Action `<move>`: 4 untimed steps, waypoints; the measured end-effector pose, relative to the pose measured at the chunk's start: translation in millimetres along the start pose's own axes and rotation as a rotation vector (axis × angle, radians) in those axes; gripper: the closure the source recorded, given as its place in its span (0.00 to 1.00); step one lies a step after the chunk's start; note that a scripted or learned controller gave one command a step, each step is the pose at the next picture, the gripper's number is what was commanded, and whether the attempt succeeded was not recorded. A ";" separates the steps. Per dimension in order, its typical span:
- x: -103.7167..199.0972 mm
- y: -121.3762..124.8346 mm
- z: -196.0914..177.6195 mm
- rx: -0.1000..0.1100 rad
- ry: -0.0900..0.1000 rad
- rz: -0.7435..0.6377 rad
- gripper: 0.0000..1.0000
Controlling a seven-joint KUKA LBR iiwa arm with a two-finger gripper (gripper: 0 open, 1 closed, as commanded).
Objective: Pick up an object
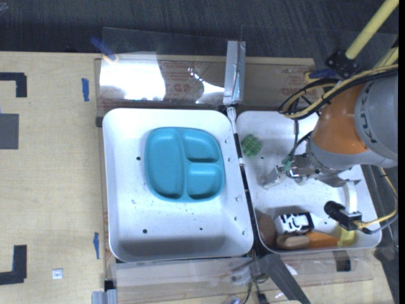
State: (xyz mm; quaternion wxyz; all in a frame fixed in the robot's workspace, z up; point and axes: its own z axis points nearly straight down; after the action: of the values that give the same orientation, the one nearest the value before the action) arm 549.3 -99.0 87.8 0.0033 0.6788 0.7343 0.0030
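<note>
Camera view, looking down at a slant on two shallow white bins set side by side. The right bin point(278, 122) holds the loose objects. A small green object point(252, 145) with a ribbed, knobbly surface lies near the bin's left wall, in its upper part, apart from everything else. Along the bin's near edge lies a cluster: a black-and-white item point(295, 221) with a printed pattern, an elongated orange piece point(321, 239) just beside and below it, a rounded brown object point(267, 228) to its left against the bin wall, and a small yellow piece point(347, 235) at the right end.

The gripper point(273, 177), metallic and grey, hangs low over the middle of the right bin, between the green object and the near-edge cluster. Nothing is seen between its fingers; whether they stand apart or together cannot be told at this angle. Behind it the arm point(373, 122) runs off to the right, grey with a smooth orange band point(335, 128), trailing black and yellow cables.

The left bin point(123, 189) has a faintly speckled white floor and rounded corners. On it rests a teal plate point(185, 163), smooth plastic, rounded-rectangular, divided into three compartments. Both bins sit on a pale wooden bench point(50, 189).
</note>
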 end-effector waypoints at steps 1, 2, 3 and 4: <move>-21.0 9.1 0.4 0.002 0.000 -0.012 0.00; 21.0 -9.1 -99.5 0.002 0.000 -0.139 0.00; -32.6 -5.3 0.3 0.002 -0.001 -0.377 0.00; -12.4 48.3 1.1 0.003 0.001 -0.185 0.00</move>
State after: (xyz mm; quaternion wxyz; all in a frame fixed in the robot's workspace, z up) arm 598.4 -107.6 87.1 0.0024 0.6082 0.7938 0.0018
